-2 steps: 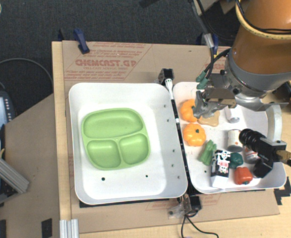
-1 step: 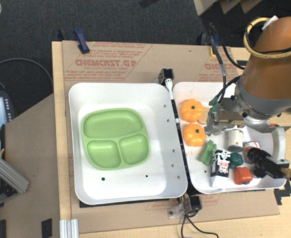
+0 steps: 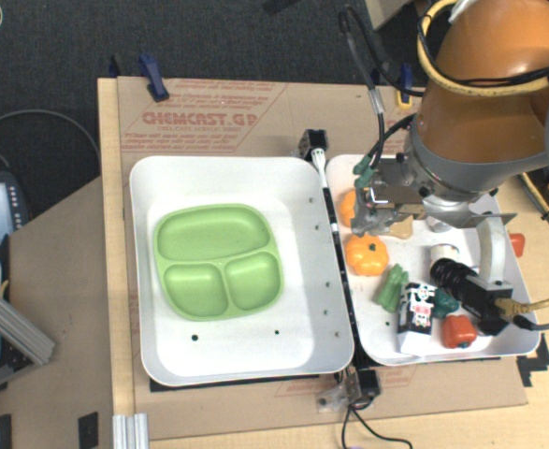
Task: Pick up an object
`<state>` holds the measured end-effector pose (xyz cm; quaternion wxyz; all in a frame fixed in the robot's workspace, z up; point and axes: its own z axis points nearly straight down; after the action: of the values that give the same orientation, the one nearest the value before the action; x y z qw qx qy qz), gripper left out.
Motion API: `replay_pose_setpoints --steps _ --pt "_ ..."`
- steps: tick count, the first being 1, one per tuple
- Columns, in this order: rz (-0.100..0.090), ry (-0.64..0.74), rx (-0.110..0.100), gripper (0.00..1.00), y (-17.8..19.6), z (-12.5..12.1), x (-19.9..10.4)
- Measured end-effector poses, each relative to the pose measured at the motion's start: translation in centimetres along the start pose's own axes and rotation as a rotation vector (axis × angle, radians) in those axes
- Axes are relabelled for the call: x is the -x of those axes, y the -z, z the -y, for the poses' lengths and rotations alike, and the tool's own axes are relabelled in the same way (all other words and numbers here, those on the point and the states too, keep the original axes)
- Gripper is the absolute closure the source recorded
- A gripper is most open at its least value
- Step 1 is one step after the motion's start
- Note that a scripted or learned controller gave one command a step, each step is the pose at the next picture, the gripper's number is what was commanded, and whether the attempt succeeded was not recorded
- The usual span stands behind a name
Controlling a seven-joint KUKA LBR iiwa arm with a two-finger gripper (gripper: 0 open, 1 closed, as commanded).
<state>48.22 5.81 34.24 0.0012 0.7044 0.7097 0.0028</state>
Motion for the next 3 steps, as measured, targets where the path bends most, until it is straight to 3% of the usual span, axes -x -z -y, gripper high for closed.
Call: replay_pose_setpoints --steps 1,2,3 --pt "-0.001 0.001 0.003 1.00 6.0 0.2 -8.5" --pt "-0.004 -0.004 0.013 1.00 20.1 -2.4 -10.4" --pt "0.002 -0.005 -0.001 1.00 20.3 -2.3 -10.4"
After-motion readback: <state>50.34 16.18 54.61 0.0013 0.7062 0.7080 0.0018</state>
